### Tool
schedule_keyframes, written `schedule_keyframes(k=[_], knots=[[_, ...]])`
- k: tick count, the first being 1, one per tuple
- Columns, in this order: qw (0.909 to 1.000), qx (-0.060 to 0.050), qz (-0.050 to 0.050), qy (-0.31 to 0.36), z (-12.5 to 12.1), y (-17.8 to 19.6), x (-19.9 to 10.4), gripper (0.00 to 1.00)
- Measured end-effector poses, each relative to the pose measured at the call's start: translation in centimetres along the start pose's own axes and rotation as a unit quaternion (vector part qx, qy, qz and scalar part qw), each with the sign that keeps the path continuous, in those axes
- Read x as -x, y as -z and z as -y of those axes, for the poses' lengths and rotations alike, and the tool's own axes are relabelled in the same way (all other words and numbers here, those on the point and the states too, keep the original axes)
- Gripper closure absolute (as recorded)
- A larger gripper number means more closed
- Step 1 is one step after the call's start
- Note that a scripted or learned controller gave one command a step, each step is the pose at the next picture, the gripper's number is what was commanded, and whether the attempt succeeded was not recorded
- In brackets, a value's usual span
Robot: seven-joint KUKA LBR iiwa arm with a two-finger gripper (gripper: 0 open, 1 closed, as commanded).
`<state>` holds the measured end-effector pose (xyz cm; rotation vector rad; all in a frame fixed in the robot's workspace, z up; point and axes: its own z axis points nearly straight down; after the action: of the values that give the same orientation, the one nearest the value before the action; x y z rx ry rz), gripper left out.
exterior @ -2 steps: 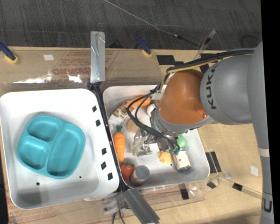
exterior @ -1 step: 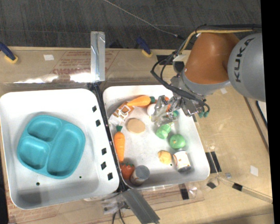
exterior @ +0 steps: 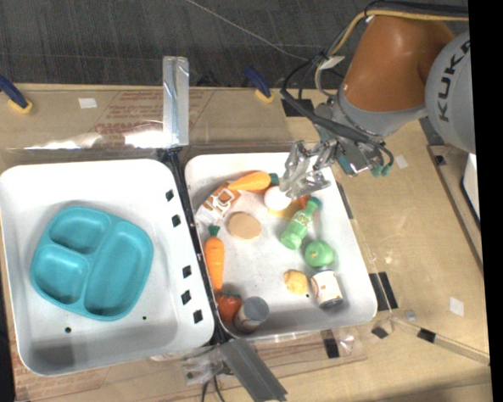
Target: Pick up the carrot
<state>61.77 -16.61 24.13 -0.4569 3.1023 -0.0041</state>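
Orange stands out twice in the right bin [exterior: 357, 257] from where I sit: one carrot [exterior: 214, 262] lies lengthwise along the bin's left wall, and a second orange carrot-like piece [exterior: 250, 181] lies across the top, near the far wall. My claw [exterior: 305, 174] hangs over the bin's upper right part, just right of that upper orange piece and above a small white item [exterior: 277, 200]. I cannot tell how far its metal fingers are spread, and I see nothing clearly between them. A green bottle [exterior: 298, 224] lies tilted just below the claw, with a green round fruit [exterior: 318, 253] below that. A tan round disc [exterior: 244, 227] sits mid-bin. A yellow piece [exterior: 296, 280] and a small can [exterior: 327, 289] rest near the front right corner, a grey-capped item [exterior: 253, 311] at the front left. The left bin [exterior: 13, 193] holds a teal divided tray [exterior: 91, 262]. Both bins rest on the cardboard-covered desk [exterior: 407, 237].
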Motion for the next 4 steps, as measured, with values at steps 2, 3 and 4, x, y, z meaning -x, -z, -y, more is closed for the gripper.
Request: schedule_keyframes(k=[2, 3, 4], knots=[[0.9788, 0.000, 0.001, 0.205, 5.3, 7.8, 2.7, 1.00], [0.9500, 0.001, 0.000, 0.312, 5.2, 8.1, 2.7, 1.00], [0.9028, 0.001, 0.000, 0.430, 5.2, 14.6, 2.5, 1.00]])
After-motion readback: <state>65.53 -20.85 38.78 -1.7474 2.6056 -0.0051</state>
